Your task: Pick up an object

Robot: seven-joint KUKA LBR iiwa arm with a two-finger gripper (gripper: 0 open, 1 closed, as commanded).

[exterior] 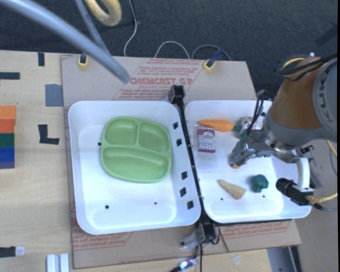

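I see two white bins side by side on the bench (28,208). The left bin (85,208) holds a green tray (137,150) with three compartments, centre-left of frame. The right bin (272,208) holds four loose items: an orange carrot (215,125) at its upper edge, a small red carton (206,139) just below the carrot and close to the divider (185,157), a tan cone (232,188) lower centre, and a green lump (259,182) just right of the cone.

My end effector (237,158) hangs at centre-right of frame over the bare middle of the right bin, between carton and lump, pinching nothing; I cannot tell how its tips stand. The arm (306,106) covers the bin's upper right corner.

Coloured blocks (2,137) sit at the far left edge. Red print on the cardboard (158,75) above the bins reads partly "CHEMCAST".
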